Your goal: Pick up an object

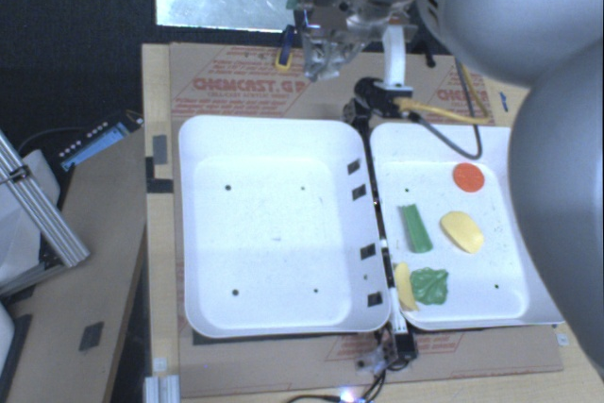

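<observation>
The right bin (491, 297) holds several small objects. An orange round piece (468, 176) lies near its back. In the middle lie a green oblong block (415, 228) and, to its right, a yellow oval piece (462, 232). Near the front left corner lies a green leafy piece (431, 285), touching a small yellow piece (404, 286) by the bin's left wall. My gripper (325, 59) hangs high above the bench behind the left bin's back right corner, far from all these objects. It is blurred and partly hidden by the wrist.
The left bin (203, 203) sits beside the right one, with black clips (363, 193) along their shared edge. The grey arm (528, 33) covers the upper right and overhangs the right bin. A cable (453, 118) runs over the right bin's back edge.
</observation>
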Tool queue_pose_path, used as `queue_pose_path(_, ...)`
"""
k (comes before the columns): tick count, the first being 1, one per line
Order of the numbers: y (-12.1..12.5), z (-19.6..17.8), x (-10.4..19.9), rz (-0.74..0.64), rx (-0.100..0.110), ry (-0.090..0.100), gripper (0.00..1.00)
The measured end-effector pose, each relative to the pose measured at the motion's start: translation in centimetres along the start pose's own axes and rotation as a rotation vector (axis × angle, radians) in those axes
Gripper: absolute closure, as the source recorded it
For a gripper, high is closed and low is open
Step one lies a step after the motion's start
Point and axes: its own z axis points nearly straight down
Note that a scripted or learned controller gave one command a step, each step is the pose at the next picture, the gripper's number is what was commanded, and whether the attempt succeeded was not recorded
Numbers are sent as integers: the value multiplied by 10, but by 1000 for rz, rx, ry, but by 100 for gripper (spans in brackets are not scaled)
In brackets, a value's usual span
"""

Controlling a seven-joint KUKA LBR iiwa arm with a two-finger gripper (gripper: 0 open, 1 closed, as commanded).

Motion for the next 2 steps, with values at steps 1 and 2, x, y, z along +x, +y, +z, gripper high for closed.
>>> queue_pose_path(1, 4, -9, 19, -9, -3, 4, 100)
queue_pose_path(2, 4, -19, 37, -10, -3, 4, 100)
